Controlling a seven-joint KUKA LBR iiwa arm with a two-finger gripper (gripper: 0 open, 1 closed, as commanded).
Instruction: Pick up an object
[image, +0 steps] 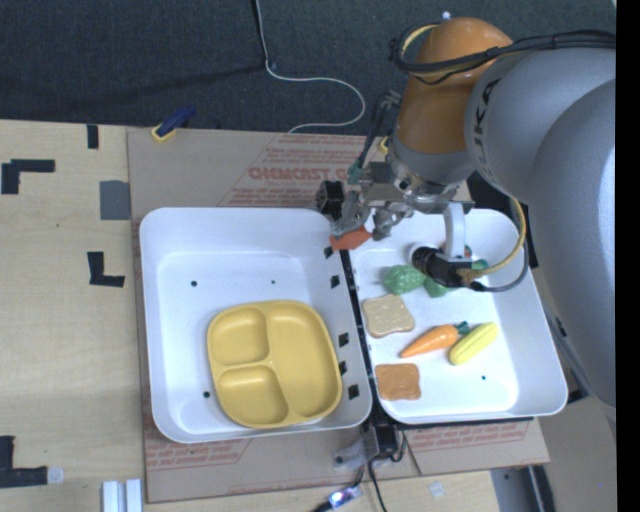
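My gripper (361, 226) hangs over the divider between the two bins, near their far end. A small orange-red piece (350, 239) sits between its fingers, lifted off the bin floor. The right bin (520, 385) holds a green leafy item (405, 279), a pale bread slice (387, 316), a carrot (432, 340), a yellow corn cob (472, 343) and a brown square toast (398, 380). The arm's wrist covers the far part of the right bin.
A yellow divided plate (272, 362) lies in the left bin (170, 300), toward its near side. A white cable (320, 85) runs over the dark surface behind the bench. Black and yellow cables (490, 275) loop from the wrist over the right bin.
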